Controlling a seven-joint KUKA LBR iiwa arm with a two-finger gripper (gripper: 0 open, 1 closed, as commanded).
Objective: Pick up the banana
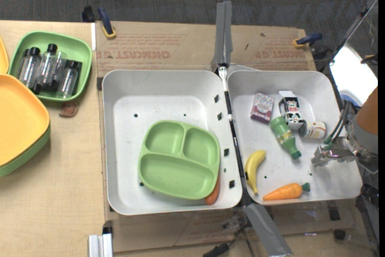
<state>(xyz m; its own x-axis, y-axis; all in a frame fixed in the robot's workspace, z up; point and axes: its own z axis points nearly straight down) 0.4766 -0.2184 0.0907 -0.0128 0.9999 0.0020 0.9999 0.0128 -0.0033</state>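
Note:
The yellow banana [254, 169] lies in the right bin [325, 84], near its front left corner, curved and resting flat on the floor. My gripper [323, 157] hangs low over the right side of that bin, reaching in from the right. It is well apart from the banana, about a hand's width to its right, with nothing seen in its grasp. An orange carrot [284, 191] lies between the two, just in front of them.
Also in the right bin are a green bottle [285, 137], a purple packet [262, 108], a small black-and-white box [290, 111] and a little white bottle [313, 129]. The left bin [120, 129] holds a green divided plate [180, 159]. A green tray of bottles [51, 66] and yellow plates [18, 126] sit at far left.

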